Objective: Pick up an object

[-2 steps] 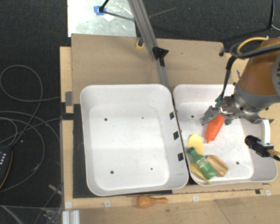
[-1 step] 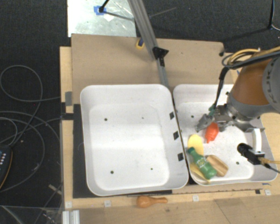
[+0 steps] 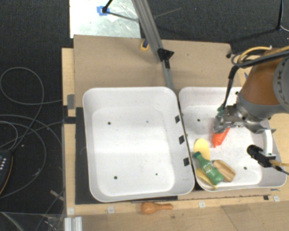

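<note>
So the claw [image 3: 221,125] is down in the right bin [image 3: 198,100], right on top of an orange carrot-looking toy [image 3: 220,137]. Can't tell if it's actually clamped on. Nothing looks lifted yet; green bottle [image 3: 208,168] and yellow piece [image 3: 202,146] sit nearby.

In the right bin, my fingers close around a small orange carrot-shaped plastic toy [image 3: 220,137], tilted, its upper end in my gripper [image 3: 221,127], lower tip pointing near-left.
</note>
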`<action>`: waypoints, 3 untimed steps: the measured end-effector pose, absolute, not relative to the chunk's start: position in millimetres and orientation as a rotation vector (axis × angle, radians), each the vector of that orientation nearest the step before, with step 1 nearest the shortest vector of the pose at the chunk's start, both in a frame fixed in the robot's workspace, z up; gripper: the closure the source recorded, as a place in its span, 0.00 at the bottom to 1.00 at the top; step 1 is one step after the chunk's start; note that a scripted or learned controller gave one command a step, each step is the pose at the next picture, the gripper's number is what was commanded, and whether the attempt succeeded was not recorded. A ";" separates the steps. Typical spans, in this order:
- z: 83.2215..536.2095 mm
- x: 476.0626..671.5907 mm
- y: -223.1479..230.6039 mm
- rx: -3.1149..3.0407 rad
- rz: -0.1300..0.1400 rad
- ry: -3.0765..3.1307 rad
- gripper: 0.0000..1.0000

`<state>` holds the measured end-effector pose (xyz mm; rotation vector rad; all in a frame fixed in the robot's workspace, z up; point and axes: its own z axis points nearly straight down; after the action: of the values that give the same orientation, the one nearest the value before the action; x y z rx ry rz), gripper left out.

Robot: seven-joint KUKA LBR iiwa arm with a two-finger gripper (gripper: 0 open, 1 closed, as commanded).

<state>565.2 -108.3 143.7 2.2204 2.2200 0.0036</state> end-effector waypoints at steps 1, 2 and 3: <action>187.3 569.2 -107.6 2.213 0.006 2.223 1.00; 235.1 575.0 -100.2 2.211 0.006 2.225 1.00; 260.1 576.3 -100.3 2.212 0.005 2.225 1.00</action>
<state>576.3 -100.3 260.1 2.2122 2.2248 0.0049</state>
